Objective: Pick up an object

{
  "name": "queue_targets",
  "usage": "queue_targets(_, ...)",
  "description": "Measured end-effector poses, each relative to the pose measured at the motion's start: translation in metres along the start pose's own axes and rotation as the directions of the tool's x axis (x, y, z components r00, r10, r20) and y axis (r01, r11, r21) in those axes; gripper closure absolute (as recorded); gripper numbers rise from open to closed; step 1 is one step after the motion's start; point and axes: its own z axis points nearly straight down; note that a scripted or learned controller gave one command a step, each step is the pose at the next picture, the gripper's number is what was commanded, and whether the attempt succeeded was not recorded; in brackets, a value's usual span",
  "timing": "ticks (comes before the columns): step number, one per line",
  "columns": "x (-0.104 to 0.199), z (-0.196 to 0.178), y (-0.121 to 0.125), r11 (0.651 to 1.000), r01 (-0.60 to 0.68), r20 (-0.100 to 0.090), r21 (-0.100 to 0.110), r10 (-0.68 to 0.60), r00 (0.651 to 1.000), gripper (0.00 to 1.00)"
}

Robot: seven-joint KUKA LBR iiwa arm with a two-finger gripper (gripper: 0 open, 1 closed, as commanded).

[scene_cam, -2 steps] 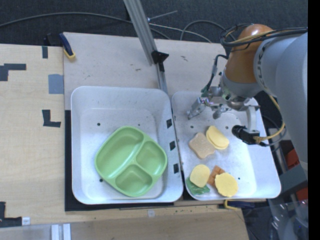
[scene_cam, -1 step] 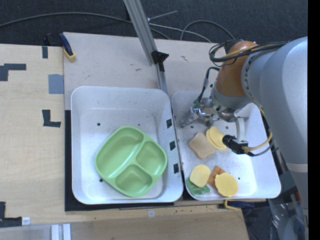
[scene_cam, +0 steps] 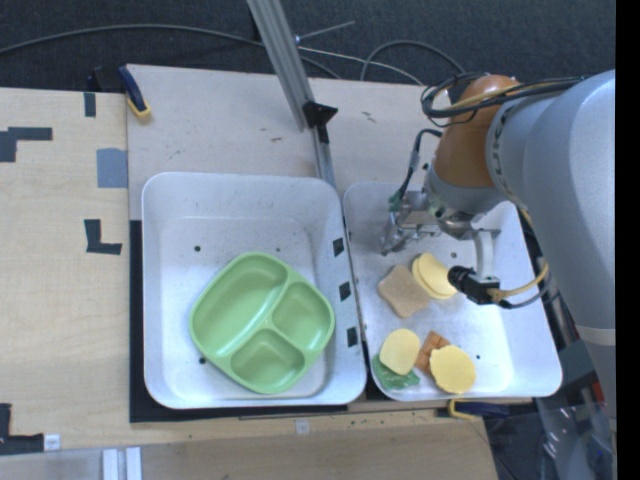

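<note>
The pale wooden counter (scene_cam: 60, 268) carries two white bins: the left bin (scene_cam: 165, 268) touches the right bin (scene_cam: 520, 353).

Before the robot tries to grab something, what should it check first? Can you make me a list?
1. Things to pick in the right bin: ok; a tan slice and yellow pieces lie there.
2. Gripper over that bin: ok, near its top left corner.
3. Gripper right above a piece: not ok; the tan slice sits lower down in the picture.
4. Fingers open: cannot tell.
5. Green plate out of the way: ok, in the left bin.
</note>
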Motion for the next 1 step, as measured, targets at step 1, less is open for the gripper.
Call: queue_targets(1, -0.0094, -0.0546, 0.0036, 1.000, -0.003, 0.001, -0.007, 0.003, 1.000, 1.00)
